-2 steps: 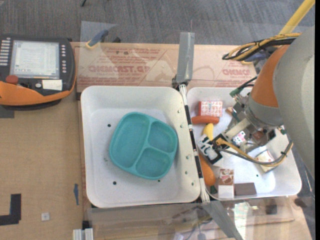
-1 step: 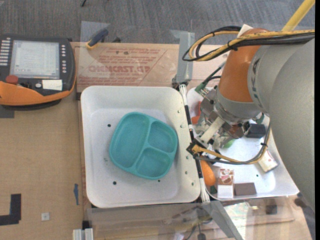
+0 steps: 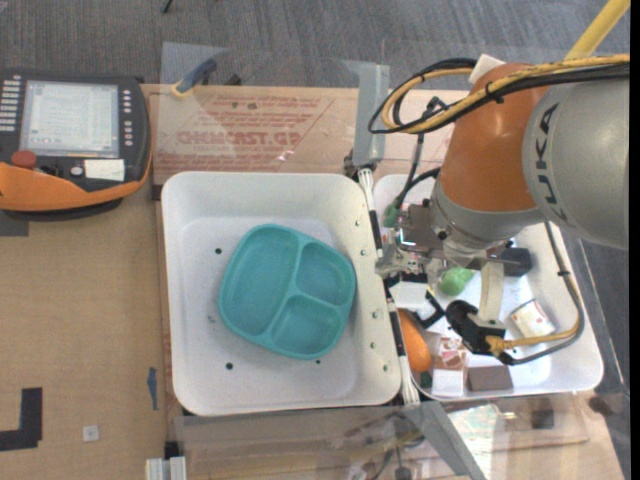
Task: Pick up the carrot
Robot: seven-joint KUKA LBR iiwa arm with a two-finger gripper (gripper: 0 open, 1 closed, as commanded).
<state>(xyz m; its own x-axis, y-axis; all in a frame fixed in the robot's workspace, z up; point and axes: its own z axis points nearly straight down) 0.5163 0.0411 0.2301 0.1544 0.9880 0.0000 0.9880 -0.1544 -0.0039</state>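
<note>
- The carrot (image 3: 416, 346) lies at the near left edge of the right bin (image 3: 585, 363), tight against its wall, just beside small boxes (image 3: 470, 368). It looks like a short, rounded orange toy, smooth and a bit glossy.
- I judge it light and stiff, probably slippery; a grip across its middle seems best, though the wall crowds one side.
- The gripper (image 3: 420, 258) hangs above the bin, near a green item (image 3: 456, 279), apart from the carrot. Whether its fingers are open, I cannot tell.
- Farther left, a teal plate (image 3: 288, 290) sits in the left bin (image 3: 190, 218).
</note>
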